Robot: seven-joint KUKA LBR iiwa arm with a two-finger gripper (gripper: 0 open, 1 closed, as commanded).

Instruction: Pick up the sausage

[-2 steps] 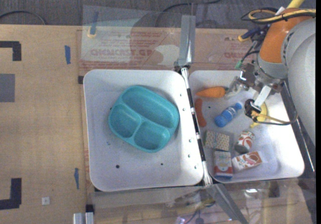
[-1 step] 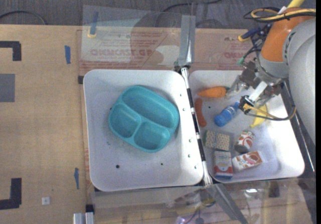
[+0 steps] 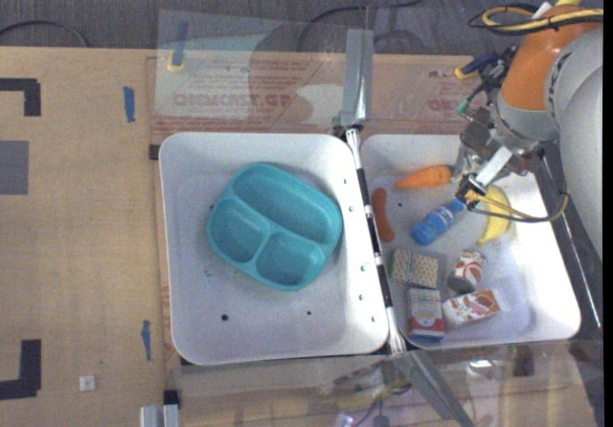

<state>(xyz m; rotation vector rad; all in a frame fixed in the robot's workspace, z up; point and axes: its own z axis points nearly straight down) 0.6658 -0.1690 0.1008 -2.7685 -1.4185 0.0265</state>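
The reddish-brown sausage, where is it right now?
The reddish-brown sausage lies in the right white bin, against its left wall, just left of the blue bottle and below the orange carrot.

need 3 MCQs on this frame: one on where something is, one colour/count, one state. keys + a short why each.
1. Where is the sausage?
A. On the teal tray
B. In the right bin, by its left wall
C. On the bench outside the bins

2. What colour is the compartment tray in the left bin?
A. Teal
B. Red
C. Yellow

3. How does the blue bottle sit?
A. Standing upright
B. Lying on its side
C. Stacked on the tray

Key: 1 B, the sausage lies along the divider side of the right bin. 2 A, the tray is plainly teal. 3 B, the bottle lies flat on the bin floor, just below the gripper.
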